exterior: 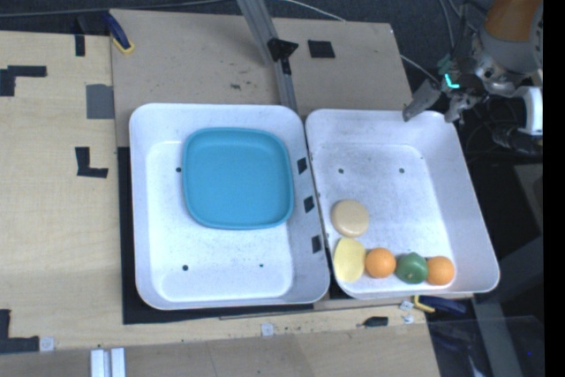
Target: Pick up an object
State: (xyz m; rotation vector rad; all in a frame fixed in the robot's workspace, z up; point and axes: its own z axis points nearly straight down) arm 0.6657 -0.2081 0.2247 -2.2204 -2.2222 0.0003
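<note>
The gripper (434,104) hangs over the far right corner of the right bin (459,181), its two fingers spread apart and nothing between them, though at this slant the gap is hard to judge. The things worth picking lie well away, toward the near edge of that bin: a beige round piece (350,217), a yellow piece (349,260) just below it, then an orange ball (380,263), a green piece (410,267) and another orange one (440,270) in a row. The blue plate (237,177) sits in the left bin (159,216).

Two white bins (150,190); one blue plate (237,177); five small round items (380,263).
</note>
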